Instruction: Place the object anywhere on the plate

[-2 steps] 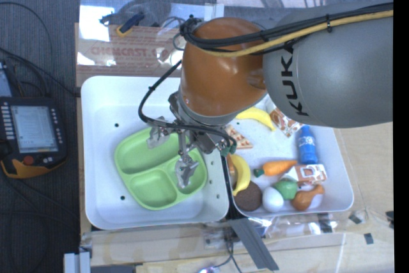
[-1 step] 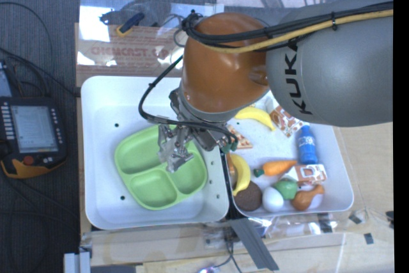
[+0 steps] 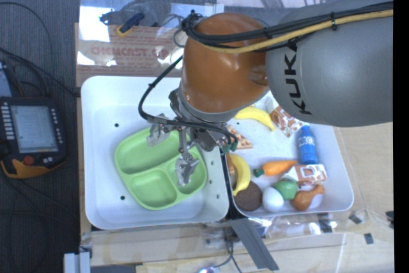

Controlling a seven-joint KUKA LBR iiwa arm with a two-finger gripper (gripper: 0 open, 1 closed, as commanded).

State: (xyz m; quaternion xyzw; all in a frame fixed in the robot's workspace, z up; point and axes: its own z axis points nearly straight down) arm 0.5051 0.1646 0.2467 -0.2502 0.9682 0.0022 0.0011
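A light green plate with three compartments lies in the left white bin. My gripper hangs over the plate's right side, above the ridge between its compartments. I see no object held under it. The grey arm with its orange band covers the seam between the two bins. The plate's compartments that show hold nothing.
The right bin holds several toy foods: a yellow banana, a second banana, a blue bottle, a carrot, a brown ball, a white egg and a drumstick. A teach pendant lies left of the bench.
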